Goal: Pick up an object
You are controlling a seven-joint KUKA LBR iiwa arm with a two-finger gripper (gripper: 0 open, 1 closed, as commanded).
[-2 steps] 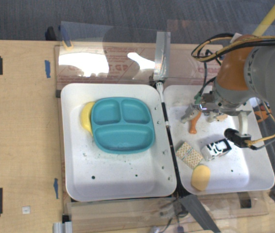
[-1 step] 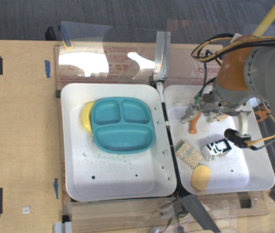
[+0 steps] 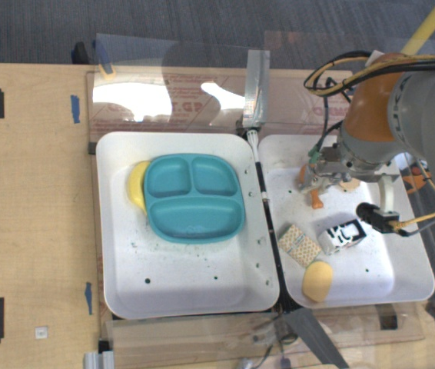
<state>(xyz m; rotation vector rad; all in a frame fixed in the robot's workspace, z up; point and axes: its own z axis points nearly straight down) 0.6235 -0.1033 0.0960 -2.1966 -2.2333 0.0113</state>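
Note:
My gripper [image 3: 319,181] reaches down into the back of the right bin [image 3: 410,279], under the grey wrist with its orange band. A small orange piece [image 3: 317,201] lies on the bin floor just beneath it, too small to tell whether it touches the gripper. Nearer the front lie a tan patterned block [image 3: 299,244], a yellow-orange oval object [image 3: 317,280] and a small white object with black markings [image 3: 342,235].
The left bin [image 3: 117,283] holds a teal divided plate [image 3: 194,197] with a yellow object [image 3: 136,184] sticking out from under its left side. A raised rim [image 3: 267,229] separates the two bins. A clear panel stands behind them.

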